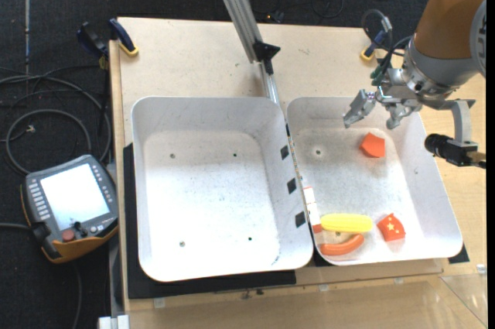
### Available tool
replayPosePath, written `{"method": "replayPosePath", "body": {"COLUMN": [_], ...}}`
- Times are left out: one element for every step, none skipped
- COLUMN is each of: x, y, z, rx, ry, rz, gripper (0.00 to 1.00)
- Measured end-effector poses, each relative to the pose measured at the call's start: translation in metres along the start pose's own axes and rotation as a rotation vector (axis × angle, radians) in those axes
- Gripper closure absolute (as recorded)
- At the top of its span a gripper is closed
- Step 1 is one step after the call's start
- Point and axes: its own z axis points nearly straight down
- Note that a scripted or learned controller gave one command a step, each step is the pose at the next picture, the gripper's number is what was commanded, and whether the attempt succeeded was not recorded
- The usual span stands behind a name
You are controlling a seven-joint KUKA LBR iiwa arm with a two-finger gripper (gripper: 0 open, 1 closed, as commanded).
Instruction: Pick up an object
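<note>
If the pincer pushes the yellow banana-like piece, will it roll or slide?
The yellow piece looks long and rounded, so it may roll sideways. It rests against the orange curved piece, which could block it. It seems stiff and probably light.

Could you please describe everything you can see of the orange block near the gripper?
The orange block is a small, solid-looking chunk, bright orange with a paler top face, seemingly plastic. It rests on the floor of the right bin, in its upper half, apart from the other toys along the near edge. The open gripper hangs just above it; nothing visibly touches it but the bin.
</note>
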Motion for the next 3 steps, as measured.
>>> {"method": "replayPosePath", "body": {"x": [0.000, -0.008, -0.005], "y": [0.001, 0.000, -0.002], "z": [-0.003, 0.057, 0.102], "rx": [-0.005, 0.001, 0.000], "ry": [-0.001, -0.001, -0.001], "rz": [0.000, 0.003, 0.002], "gripper": [0.00, 0.00, 0.00]}}
